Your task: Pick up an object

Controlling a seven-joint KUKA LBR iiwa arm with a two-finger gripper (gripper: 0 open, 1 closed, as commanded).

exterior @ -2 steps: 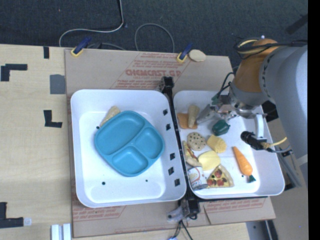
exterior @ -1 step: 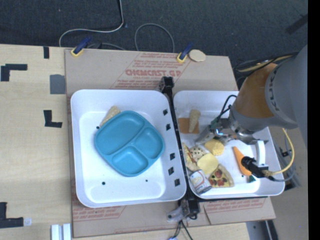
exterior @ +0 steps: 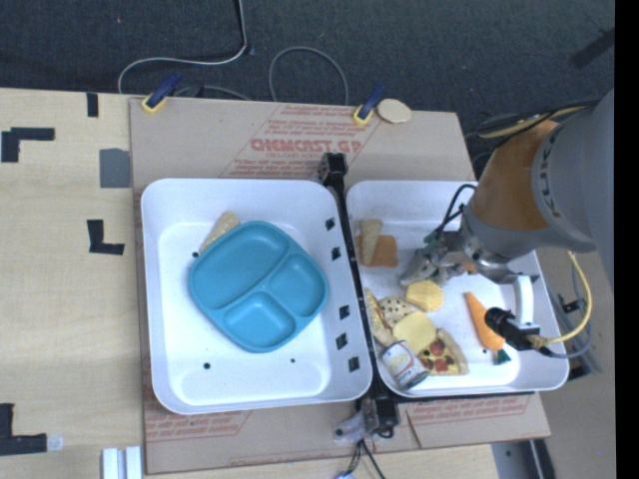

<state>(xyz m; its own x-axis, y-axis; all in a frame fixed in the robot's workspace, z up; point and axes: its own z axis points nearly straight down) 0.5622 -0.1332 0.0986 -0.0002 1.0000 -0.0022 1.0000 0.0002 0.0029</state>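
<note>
Grey pincer (exterior: 431,264) nr cheese wedge (exterior: 425,294)

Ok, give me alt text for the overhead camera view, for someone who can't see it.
A grey robot arm reaches from the right into the right white bin, its gripper low among toy foods: cheese, a carrot, a pizza slice, a small can. The left bin holds a blue divided plate.

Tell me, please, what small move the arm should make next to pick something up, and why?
Probably a short descent toward the pale yellow food piece. The gripper sits in the right bin just above that piece, with nothing seen between its fingers, and the bread-like piece lies farther to its left.
</note>
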